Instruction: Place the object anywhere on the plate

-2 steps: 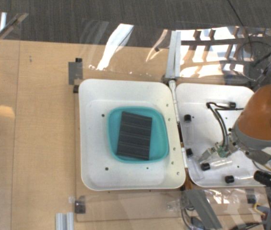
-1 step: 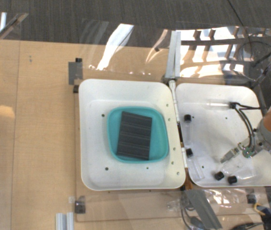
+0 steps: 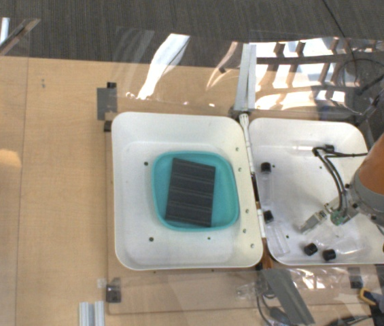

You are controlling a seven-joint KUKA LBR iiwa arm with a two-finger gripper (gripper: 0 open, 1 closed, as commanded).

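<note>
In the left bin [image 3: 130, 243], dark ribbed block [image 3: 191, 192] on teal plate [image 3: 229, 195], well apart from fingers [image 3: 317, 219], grip state unclear.

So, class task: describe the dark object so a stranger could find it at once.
Start at the left bin, the one away from the arm. In its middle sits a teal plate, and on that plate lies the dark slab. It is a ribbed, near-black rectangle, far larger than the small black bits in the right bin.

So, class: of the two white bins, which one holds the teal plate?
The left bin, farther from the arm. Its teal plate carries a dark ribbed block; the right bin holds the tool instead.
</note>
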